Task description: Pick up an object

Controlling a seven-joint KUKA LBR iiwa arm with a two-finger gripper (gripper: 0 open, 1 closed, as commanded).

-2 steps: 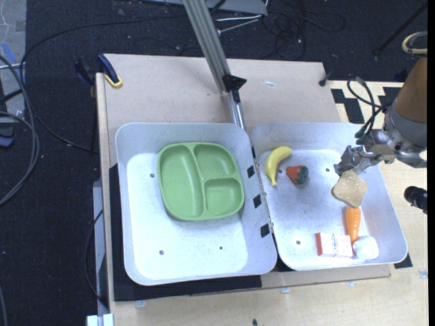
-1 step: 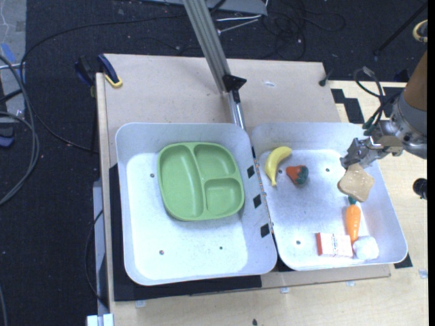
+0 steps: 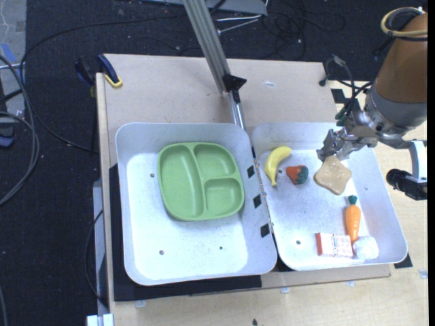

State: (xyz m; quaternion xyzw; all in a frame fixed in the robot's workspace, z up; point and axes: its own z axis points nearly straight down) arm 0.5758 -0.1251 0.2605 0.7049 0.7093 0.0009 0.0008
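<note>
My gripper [image 3: 338,148] hangs over the back of the right bin [image 3: 387,202], at the end of the grey arm with the orange band. Directly below it and touching its tip is a tan slice of toast [image 3: 333,176], which sits tilted; I cannot see whether it is gripped. A yellow banana [image 3: 276,163] and a small red strawberry [image 3: 297,174] lie to the left of the toast. Toward the front right, an orange carrot [image 3: 352,221] lies above a red and white box [image 3: 334,244] and a white lump [image 3: 367,248].
The left bin [image 3: 136,243] holds a green divided plate [image 3: 201,180] toward its back. A slanted metal pole [image 3: 207,32] rises behind the seam between the bins. The bench's wooden surface [image 3: 170,87] runs behind both bins.
</note>
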